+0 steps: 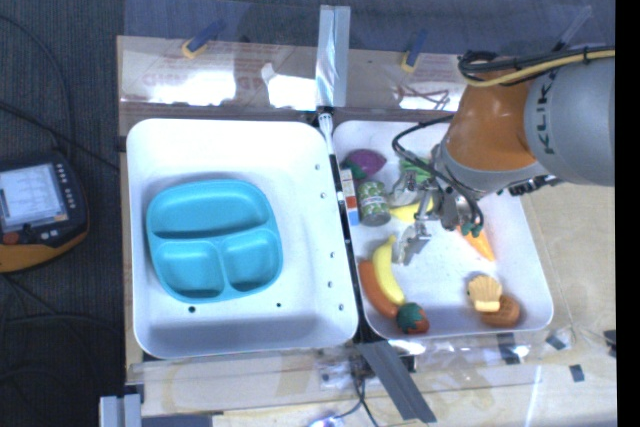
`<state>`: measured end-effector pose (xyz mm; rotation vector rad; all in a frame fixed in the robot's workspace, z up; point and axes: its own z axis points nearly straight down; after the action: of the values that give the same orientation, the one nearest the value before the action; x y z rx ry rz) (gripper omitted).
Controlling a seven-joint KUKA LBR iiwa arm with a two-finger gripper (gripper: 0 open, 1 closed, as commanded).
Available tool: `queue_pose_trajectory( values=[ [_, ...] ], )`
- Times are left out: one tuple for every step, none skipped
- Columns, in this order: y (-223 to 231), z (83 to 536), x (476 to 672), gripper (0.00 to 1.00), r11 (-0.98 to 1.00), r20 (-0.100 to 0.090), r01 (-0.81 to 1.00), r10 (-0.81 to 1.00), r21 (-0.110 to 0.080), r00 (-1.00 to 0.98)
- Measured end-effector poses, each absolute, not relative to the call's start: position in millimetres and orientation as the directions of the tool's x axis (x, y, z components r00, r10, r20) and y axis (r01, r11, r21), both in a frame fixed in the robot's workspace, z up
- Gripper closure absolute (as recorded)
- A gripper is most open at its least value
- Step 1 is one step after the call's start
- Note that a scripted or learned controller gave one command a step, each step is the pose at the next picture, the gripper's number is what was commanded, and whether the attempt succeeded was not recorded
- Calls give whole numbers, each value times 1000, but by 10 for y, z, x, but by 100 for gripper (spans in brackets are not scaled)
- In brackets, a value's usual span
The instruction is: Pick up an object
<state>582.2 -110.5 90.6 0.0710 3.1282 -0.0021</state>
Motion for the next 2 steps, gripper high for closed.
queue_pose_trajectory(
  values=[
    [-1107, 1032, 5844, 100, 999, -18, 45, 44, -4, -999],
    [-1127, 932, 5175, 100, 951, -25, 309, 309, 5, -951]
  ],
)
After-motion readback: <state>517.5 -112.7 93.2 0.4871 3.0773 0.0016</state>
